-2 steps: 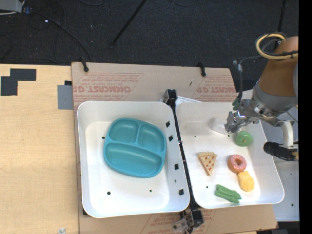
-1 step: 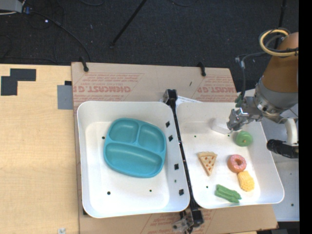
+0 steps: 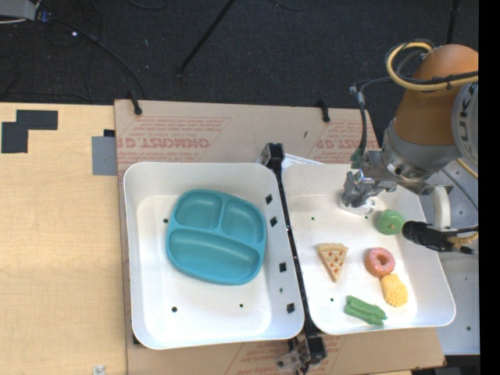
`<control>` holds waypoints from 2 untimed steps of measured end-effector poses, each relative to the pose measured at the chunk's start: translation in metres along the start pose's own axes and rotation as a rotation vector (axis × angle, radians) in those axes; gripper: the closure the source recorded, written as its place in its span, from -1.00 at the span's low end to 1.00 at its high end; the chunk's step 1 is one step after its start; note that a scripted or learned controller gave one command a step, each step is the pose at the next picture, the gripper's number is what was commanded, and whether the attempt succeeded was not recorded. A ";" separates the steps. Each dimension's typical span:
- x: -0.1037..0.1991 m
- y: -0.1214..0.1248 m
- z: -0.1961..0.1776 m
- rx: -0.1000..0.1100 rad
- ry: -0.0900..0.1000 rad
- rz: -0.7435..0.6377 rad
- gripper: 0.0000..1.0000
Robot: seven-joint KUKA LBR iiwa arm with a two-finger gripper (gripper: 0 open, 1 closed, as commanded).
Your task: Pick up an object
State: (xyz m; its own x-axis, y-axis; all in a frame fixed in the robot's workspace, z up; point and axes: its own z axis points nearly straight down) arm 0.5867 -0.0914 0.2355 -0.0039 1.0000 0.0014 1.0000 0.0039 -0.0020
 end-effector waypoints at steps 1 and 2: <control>0.055 0.003 -0.007 0.000 0.001 -0.002 1.00; 0.102 0.004 -0.010 0.001 0.000 -0.001 1.00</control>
